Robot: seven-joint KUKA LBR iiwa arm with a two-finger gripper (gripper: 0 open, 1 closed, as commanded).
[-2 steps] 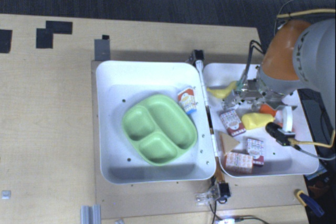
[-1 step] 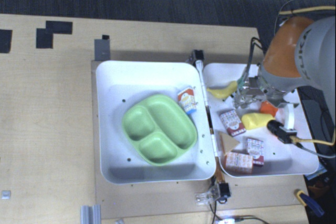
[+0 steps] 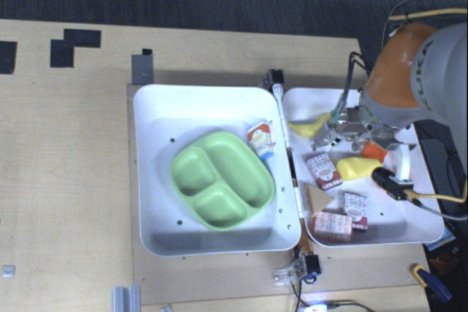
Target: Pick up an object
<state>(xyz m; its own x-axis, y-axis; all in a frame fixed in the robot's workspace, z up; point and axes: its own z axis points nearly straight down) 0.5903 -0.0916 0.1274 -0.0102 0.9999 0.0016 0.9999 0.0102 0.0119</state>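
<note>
Jaws (image 3: 349,134) of mine hang low over the right bin (image 3: 424,230), beside a yellow toy (image 3: 354,169); whether open or closed, I cannot tell.

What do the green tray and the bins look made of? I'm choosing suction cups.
Green tray: likely moulded plastic, smooth and matte, with soft rounded dividers. Left bin and right bin: apparently white plastic, slightly glossy, with rounded corners and faint sheen.
</note>
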